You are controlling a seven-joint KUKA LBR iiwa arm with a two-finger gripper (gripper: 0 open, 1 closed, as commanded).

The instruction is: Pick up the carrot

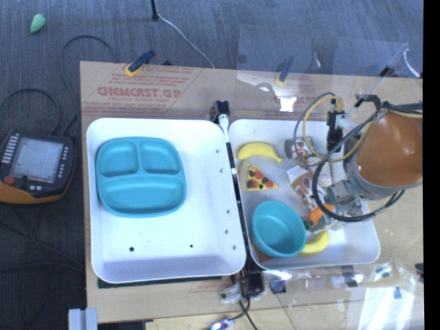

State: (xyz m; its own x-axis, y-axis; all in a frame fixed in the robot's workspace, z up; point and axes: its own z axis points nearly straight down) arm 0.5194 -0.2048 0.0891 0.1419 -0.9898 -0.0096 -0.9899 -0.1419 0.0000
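In the right bin [364, 249], the carrot [315, 216] lies beside the blue bowl [278, 228] and above a banana [315, 243], right under the arm's end effector [323, 208], whose state I cannot tell.

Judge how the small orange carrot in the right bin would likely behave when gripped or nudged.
The carrot looks like a small, smooth toy, so it is probably stiff and light. Its rounded shape suggests it may roll or slip if nudged. It lies tight between the blue bowl and the claw, so a push could wedge it against the bowl.
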